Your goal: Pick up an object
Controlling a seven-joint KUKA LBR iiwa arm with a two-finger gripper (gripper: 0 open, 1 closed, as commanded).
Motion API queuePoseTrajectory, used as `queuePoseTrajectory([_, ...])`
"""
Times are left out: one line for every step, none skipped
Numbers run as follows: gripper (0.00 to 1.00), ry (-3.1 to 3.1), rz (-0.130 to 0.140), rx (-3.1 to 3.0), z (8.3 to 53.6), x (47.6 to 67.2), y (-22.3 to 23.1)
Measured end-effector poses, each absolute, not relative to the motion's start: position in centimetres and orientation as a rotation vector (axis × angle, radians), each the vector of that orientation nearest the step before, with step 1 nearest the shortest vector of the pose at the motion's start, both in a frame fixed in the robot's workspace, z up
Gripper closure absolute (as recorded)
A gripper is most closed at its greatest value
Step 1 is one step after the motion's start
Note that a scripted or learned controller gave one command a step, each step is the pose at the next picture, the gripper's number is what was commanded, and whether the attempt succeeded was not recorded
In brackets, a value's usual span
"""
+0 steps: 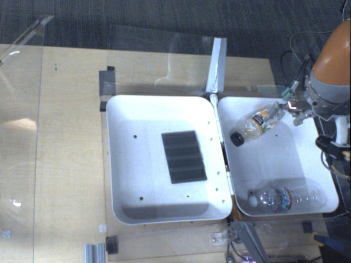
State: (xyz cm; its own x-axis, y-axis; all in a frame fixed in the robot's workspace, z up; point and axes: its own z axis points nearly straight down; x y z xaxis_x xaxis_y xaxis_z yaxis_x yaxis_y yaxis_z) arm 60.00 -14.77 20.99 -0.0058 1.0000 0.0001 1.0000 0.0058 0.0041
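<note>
Right bin (307, 163): small bottle (255, 125) (black cap) tilted, base touching jaws (289, 107); jaw state unclear.

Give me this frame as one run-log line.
hand: far right bin, at small bottle base | grasp: unclear | clear bottle: right bin near edge, lying | dark slab: left bin centre

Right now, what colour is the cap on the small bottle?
Black: the small bottle cap, camera view.

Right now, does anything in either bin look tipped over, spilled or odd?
Both bottles lie on their sides in the right bin: the small bottle near its far edge, the clear bottle along its near wall. No spill visible. The dark pad sits slightly askew.
</note>
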Motion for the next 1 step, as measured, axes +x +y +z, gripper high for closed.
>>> queuePoseTrajectory([0.0,2.322,0.007,2.107,9.7,64.98,-12.51])
